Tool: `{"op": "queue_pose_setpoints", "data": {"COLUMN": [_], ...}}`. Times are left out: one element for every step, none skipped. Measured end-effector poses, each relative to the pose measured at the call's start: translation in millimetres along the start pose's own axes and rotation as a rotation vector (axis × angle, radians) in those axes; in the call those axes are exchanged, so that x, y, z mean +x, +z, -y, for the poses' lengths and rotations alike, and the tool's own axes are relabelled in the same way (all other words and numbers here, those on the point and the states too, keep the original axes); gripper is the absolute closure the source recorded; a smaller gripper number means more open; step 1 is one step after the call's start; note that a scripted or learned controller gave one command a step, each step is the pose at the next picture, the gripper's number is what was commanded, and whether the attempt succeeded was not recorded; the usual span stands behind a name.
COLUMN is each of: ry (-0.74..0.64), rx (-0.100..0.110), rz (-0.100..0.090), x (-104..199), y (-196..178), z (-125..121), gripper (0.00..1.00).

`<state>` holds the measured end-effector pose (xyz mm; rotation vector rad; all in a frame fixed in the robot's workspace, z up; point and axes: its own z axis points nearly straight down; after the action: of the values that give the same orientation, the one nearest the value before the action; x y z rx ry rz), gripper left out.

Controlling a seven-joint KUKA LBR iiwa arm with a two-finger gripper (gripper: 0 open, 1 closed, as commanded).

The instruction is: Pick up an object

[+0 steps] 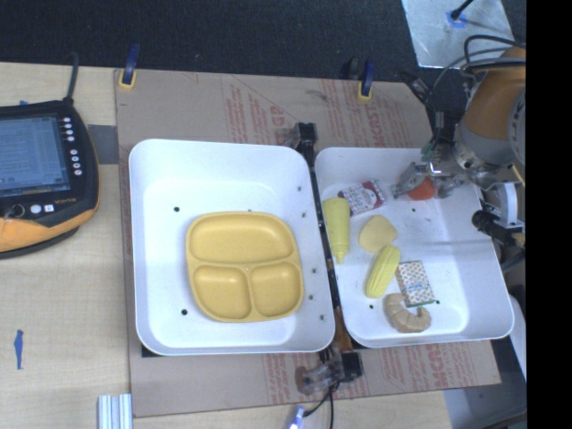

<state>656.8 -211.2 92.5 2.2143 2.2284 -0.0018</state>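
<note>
At back of right bin (500, 324), a red object (424, 189) is sitting under the end effector (427, 179); can't tell if it's gripped. Best approach imo: be closing squarely on it, keeping clear of the packet (363, 196) nearby.

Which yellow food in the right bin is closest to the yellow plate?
The long yellow piece lying along the right bin's left wall; the corn cob and round piece lie farther right.

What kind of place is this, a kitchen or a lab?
Most likely a robotics lab bench: a robot arm reaches over two white bins of toy food, with a teach pendant alongside.
</note>
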Motion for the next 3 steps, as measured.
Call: {"op": "queue_pose_setpoints", "data": {"ry": [-0.003, 0.001, 0.002], "rx": [0.000, 0.003, 0.000], "rz": [0.001, -0.001, -0.001], "x": [-0.3, 39.0, 82.2], "y": [-10.7, -51.8, -163.3], "z": [-0.4, 13.6, 20.7], "gripper": [1.00, 1.00, 1.00]}}
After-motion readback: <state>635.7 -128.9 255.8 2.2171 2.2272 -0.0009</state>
